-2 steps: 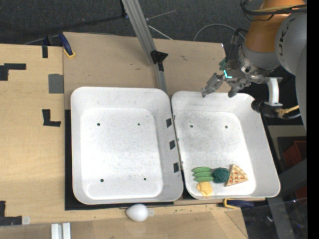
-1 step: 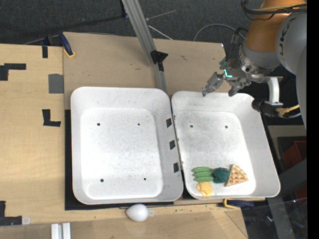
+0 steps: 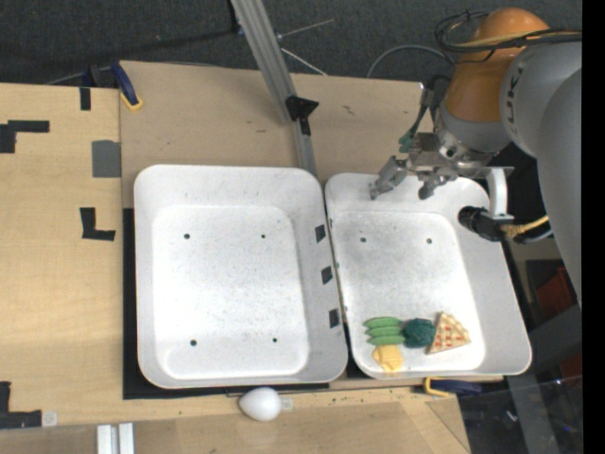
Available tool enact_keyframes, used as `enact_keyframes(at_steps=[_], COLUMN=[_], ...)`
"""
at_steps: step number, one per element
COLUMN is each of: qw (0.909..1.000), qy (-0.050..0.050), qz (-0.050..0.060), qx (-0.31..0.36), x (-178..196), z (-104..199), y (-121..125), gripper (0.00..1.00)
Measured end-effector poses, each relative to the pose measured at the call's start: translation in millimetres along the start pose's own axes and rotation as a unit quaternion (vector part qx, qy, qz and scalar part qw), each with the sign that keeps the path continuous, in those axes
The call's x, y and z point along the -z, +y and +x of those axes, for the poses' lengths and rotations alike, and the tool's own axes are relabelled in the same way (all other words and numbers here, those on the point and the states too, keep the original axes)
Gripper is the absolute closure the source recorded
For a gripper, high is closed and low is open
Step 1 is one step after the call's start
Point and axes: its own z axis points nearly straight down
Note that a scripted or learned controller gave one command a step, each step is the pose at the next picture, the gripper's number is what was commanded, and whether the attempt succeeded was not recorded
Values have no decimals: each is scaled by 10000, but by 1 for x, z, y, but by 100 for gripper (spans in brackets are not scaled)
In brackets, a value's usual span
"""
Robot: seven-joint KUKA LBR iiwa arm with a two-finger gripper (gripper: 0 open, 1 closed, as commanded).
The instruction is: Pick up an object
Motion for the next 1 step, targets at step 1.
enact_keyframes(at_steps=[1], qw=[10000], qy=[-2], qz=[3], qx=[0], x=[-44], z=[0], y=[0], gripper=[0])
